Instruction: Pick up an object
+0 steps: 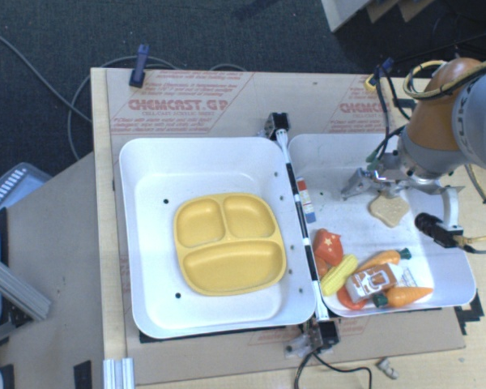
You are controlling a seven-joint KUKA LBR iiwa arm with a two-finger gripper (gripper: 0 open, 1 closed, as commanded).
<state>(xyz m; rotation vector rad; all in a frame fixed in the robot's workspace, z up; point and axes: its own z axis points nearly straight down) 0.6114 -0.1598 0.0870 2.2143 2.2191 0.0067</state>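
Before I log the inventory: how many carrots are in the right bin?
2. One carrot lies above the ketchup packet; the other carrot lies at its lower right, near the bin's front edge. More may be hidden under the pile.

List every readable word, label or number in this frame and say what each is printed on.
"CHEMCAST G.P": red print on the brown protective sheet of the bench, above the left bin.
A second red print of the same kind at the sheet's upper right: partly hidden, not readable.
Label on the small packet in the right bin: too small to read.
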